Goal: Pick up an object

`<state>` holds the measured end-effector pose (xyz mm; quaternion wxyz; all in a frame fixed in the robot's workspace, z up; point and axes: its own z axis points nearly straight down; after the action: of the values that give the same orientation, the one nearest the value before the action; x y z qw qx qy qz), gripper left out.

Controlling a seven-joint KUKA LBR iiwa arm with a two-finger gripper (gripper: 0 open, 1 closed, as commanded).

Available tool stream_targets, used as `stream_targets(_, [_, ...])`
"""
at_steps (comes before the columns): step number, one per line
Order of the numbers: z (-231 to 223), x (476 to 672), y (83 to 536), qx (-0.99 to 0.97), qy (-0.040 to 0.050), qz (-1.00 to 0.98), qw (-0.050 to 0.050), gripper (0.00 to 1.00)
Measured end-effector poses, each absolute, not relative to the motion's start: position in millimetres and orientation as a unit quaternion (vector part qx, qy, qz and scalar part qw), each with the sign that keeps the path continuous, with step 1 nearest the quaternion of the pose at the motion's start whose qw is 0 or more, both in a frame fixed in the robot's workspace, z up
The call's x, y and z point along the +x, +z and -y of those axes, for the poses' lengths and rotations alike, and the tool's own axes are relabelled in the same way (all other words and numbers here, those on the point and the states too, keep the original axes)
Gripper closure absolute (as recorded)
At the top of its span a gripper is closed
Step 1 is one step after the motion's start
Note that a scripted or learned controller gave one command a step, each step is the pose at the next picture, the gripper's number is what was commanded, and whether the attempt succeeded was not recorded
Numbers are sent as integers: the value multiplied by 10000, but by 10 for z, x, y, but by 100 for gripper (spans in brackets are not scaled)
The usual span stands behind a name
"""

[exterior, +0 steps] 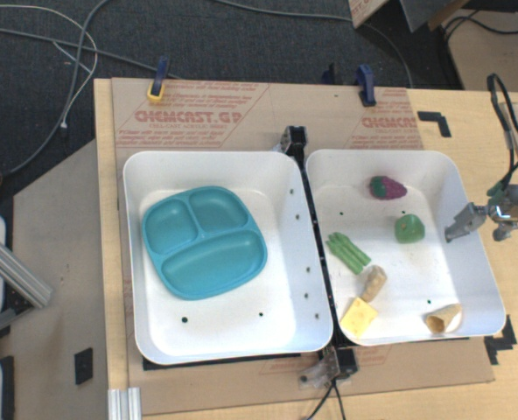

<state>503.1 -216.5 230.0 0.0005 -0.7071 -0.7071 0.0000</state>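
You had the claw (463,224) at the outer wall of the right bin (469,201), just beyond the side farthest from the left bin (141,234), and I could not tell from this view whether it was spread or pressed together; nothing showed between its tips. Taking the right bin as your landmark, the candidates all lay inside it: a green round piece (409,228) nearest the claw's side, a purple and green piece (387,187) toward the far wall, a green ridged stick (348,252) near the wall shared with the left bin, a tan piece (373,283) just below that stick, a yellow block (359,318) at the near inner corner, and a tan wedge (443,319) at the near outer corner. The teal divided plate (206,241) sat in the left bin, well apart from all of this. I judged the main risk to be the bin wall itself: a descent from where the claw hung could strike the rim. The round green piece could also roll out from a pinch, and the wedge lay tight against the corner, leaving little room for a tip.
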Motion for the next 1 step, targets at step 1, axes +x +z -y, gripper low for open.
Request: stream_targets(1, [2063,5039,1802,-7071,-1,7071,8,0])
